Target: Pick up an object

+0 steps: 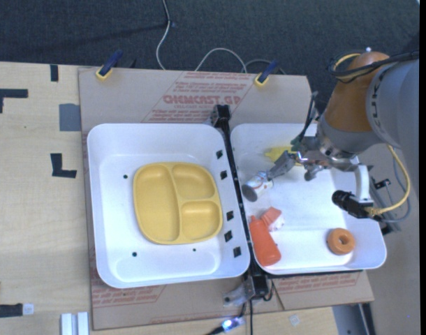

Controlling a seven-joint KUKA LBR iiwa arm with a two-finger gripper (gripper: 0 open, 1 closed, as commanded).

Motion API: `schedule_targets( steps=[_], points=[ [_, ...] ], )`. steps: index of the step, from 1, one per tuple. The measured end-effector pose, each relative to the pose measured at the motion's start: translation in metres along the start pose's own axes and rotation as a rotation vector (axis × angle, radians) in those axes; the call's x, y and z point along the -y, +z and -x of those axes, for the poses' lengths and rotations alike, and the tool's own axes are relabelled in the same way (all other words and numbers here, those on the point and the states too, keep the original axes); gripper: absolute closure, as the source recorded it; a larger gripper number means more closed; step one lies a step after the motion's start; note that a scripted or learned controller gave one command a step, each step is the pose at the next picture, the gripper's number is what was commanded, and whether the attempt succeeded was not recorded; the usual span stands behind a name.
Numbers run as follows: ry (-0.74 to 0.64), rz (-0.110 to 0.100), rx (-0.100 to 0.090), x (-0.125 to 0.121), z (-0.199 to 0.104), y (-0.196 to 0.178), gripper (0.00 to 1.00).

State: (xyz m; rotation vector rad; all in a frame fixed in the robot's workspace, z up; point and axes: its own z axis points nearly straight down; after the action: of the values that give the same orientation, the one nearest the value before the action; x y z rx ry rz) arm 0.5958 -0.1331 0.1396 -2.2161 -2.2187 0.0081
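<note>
The gripper (pixel 253 187) hangs low in the right bin (pixel 307 257), up against the divider (pixel 230 180); whether it grips anything, I cannot tell. The orange bottle (pixel 263 241) lies just below it, lengthwise along the divider, doughnut (pixel 340 241) farther right

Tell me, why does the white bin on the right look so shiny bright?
In the camera view, light washes out the right bin floor, so detail fades there; the donut and orange bottle cast soft shadows; the end effector looks slightly blurry.
</note>
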Motion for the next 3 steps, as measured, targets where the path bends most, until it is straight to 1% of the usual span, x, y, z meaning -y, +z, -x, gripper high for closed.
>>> schedule_targets(
  steps=[1, 2, 3],
  points=[
    [-0.003, 0.034, 0.002, -0.009, -0.002, 0.025, 0.0],
    [-0.004, 0.036, -0.002, -0.011, -0.004, 0.013, 1.0],
    [-0.001, 0.011, 0.001, -0.014, -0.014, -0.043, 1.0]
  ],
)
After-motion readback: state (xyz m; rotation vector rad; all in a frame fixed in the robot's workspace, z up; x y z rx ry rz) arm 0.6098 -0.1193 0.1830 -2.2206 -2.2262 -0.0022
